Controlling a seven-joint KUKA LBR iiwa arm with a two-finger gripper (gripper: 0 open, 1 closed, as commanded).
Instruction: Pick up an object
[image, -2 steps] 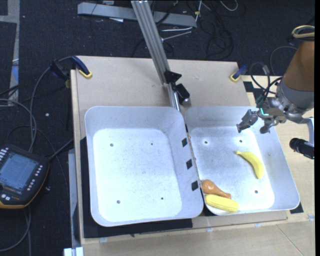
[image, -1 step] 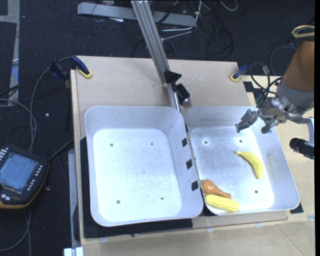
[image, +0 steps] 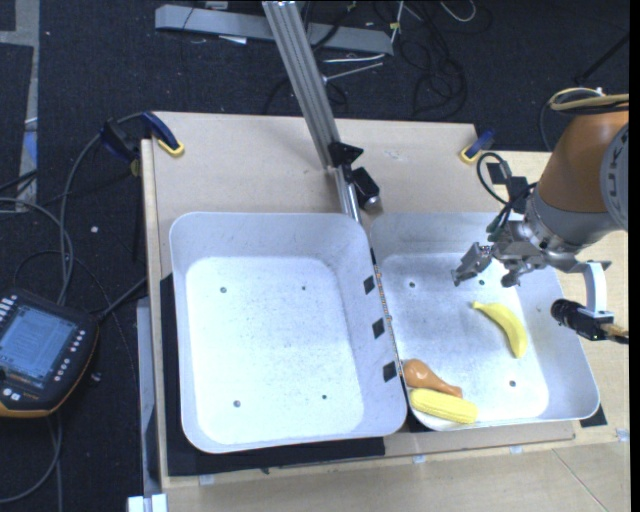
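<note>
Pincer (image: 490, 266) over right bin (image: 430, 245), fingers spread apart, nothing between them; banana (image: 503, 325) lies just below it. Corn cob (image: 444, 406) and orange piece (image: 428, 376) farther down-left; arm partly cut off at the frame edge.

a robotics lab, plainly: dark carpet floor (image: 80, 100) strewn with black cables (image: 60, 230), a teach pendant (image: 35, 350) with lit screen lying at far left, an aluminium strut (image: 315, 100) slanting up from the pale wooden counter (image: 260, 165), clamps (image: 160, 135) gripping its far corners, two white bins (image: 270, 235) set side by side for trials.
</note>
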